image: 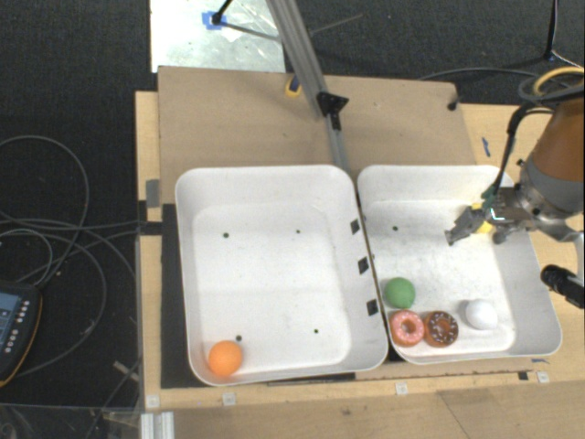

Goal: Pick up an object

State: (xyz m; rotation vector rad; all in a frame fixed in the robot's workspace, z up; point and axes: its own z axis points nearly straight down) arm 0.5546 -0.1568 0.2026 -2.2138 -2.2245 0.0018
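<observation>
— Bins first: two white trays sit side by side on the bench. The left bin (pixel 265 190) has an orange ball (pixel 225 358) in its near-left corner. The right bin (pixel 430 186) has the rest along its near edge.

— What is in that row?

— A green ball (pixel 398 292) sits close to the wall between the two bins. Just in front of it lies a pink doughnut (pixel 407 327), touching a brown doughnut (pixel 441 328) with sprinkles on its right. A white ball (pixel 480 315) sits just beside the brown one, further right.

— And the arm?

— It comes in from the right, with the orange band (pixel 559 144) above the wrist. The gripper (pixel 460 232) hangs over the middle of the right bin, tilted, with its tip pointing left and down.

— Is it pinching anything?

— Nothing shows between the fingers. Whether they are spread or pressed together I cannot tell; the tip is small and dark against the white floor.

— How near is it to the objects?

— It stands apart from all of them. The green ball is the nearest, lower and to the left of the tip. The white ball lies below the wrist, nearer the front wall. The orange ball is well apart, across in the other bin.

— Anything else around?

— A grey pole (pixel 302 48) slants down from the top towards the gap between the bins.
</observation>
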